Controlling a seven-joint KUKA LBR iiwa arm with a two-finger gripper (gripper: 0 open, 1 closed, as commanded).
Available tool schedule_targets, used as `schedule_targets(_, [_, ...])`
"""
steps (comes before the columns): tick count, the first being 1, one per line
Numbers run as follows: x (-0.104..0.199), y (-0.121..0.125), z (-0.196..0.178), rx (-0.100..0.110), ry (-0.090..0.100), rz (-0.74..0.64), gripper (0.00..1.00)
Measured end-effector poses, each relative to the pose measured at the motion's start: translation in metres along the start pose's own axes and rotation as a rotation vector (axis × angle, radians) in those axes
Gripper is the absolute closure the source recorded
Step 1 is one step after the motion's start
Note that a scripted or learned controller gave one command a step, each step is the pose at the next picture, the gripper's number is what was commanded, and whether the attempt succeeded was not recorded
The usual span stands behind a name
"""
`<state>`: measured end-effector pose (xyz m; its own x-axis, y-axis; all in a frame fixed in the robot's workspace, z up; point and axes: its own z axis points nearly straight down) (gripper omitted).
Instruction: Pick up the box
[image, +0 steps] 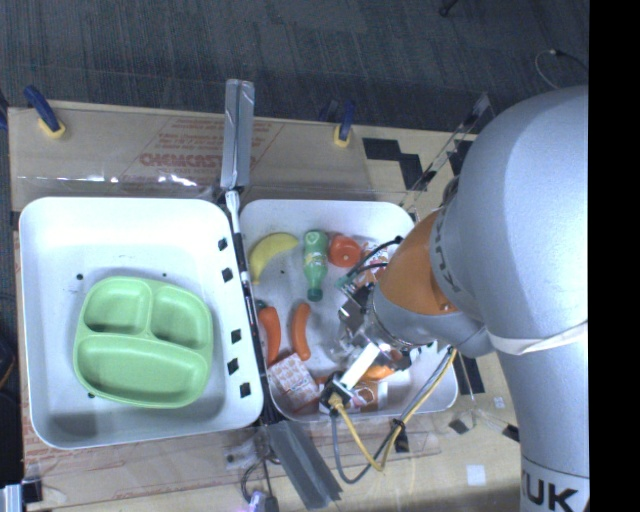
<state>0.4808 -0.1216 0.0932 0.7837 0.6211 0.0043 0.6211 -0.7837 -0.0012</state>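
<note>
The box (293, 377) is a small red-and-white patterned carton lying in the right bin (262, 222) near its front left corner. My gripper (350, 335) hangs low over the middle of that bin, to the right of the box and slightly behind it. The grey arm with its orange band (420, 285) covers the bin's right half. Nothing is visibly held.
The right bin also holds a yellow banana (270, 250), a green bottle (314, 264), a red tomato (344, 251), two orange sausage shapes (270, 333) (301, 330) and an orange item (379, 372) under the wrist. A green divided plate (145, 341) lies in the left bin (60, 230).
</note>
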Motion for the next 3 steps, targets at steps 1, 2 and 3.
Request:
schedule_targets(1, [-0.022,0.032,-0.096,0.001,-0.004,-0.29,1.0])
schedule_targets(2, [-0.01,0.011,-0.002,-0.004,0.002,-0.307,1.0])
schedule_targets(3, [0.016,-0.026,0.002,0.001,-0.004,0.017,1.0])
